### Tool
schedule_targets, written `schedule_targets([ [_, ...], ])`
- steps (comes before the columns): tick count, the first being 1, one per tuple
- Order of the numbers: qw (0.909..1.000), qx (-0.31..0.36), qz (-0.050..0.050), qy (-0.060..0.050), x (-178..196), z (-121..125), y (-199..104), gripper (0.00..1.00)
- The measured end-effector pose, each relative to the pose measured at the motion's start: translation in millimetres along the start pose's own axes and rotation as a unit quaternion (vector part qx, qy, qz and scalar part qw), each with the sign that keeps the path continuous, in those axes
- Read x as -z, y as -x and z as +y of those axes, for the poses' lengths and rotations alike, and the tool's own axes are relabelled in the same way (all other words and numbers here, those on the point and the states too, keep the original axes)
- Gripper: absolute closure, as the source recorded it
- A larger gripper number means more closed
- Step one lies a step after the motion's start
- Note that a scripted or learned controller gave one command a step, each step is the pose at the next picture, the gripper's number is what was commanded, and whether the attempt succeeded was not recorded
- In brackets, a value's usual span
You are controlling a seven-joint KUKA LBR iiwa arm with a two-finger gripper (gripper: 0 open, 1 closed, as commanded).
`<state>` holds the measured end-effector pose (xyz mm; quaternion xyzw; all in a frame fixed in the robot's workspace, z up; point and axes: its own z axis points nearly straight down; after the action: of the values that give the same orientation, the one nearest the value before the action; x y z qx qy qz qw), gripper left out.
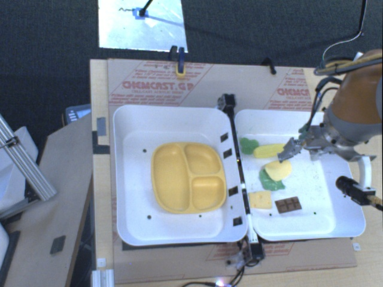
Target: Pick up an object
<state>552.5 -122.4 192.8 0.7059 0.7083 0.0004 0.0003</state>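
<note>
We see two white bins side by side on the table. The left bin (128, 178) carries a yellow divided plate (188, 177), lying flat near its middle, well apart from everything we might lift. The right bin (344, 220) holds the loose pieces, gathered toward its left half: a green piece (249, 143) at the far left, a long yellow piece (267, 151) just beside it, a rounded pale yellow piece (279, 170) resting partly on a green leaf (270, 182), and nearer us a pale square slice (260, 200) next to a brown chocolate bar (288, 205).

The arm (356, 100) reaches in from the right, and its jaws (289, 150) hang over the far part of the right bin, tips just beside the right end of the long yellow piece and above the rounded one. Whether the jaws are spread or closed we cannot tell; they read as a dark blur, and nothing is visibly caught between them.

We judge the pick has not yet succeeded. The pieces crowd together here, so a descent could catch two at once or nudge one aside; the rounded piece, perched on the leaf, may slip.
</note>
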Motion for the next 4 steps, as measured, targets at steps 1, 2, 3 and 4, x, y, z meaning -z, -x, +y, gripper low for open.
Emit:
schedule_targets([
  [1,1.0000,-0.003,0.000,-0.004,-86.9,-26.7,41.9,0.00],
  [2,0.9999,0.006,0.001,-0.010,-109.6,104.1,50.5,0.00],
  [3,1.0000,0.004,-0.006,0.000,-106.8,116.8,-26.9,0.00],
  [4,1.0000,-0.004,-0.006,0.004,-105.3,53.2,-29.2,0.00],
])
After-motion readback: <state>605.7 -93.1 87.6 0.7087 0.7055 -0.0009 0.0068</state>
